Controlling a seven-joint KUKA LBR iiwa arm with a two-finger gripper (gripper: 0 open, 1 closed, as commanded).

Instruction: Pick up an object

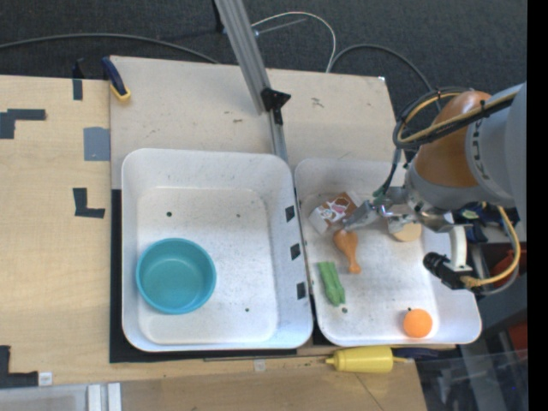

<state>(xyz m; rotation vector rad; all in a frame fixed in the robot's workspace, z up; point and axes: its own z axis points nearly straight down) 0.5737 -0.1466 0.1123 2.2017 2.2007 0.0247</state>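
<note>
Pincer [360, 217] low, pointing left

camera view: fixed overhead | slanted down | both bins [295, 187] in frame | arm [479, 152] enters right

Bowl [175, 274] in L bin [205, 165], drumstick [348, 248], pea pod [331, 282], ball [417, 323] in R bin [454, 319], bottle [366, 360] in front.

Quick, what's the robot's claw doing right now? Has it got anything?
Gripper: low over the right bin, beside the chicken leg and wrapper. Open, shut or holding something: cannot be told.
</note>
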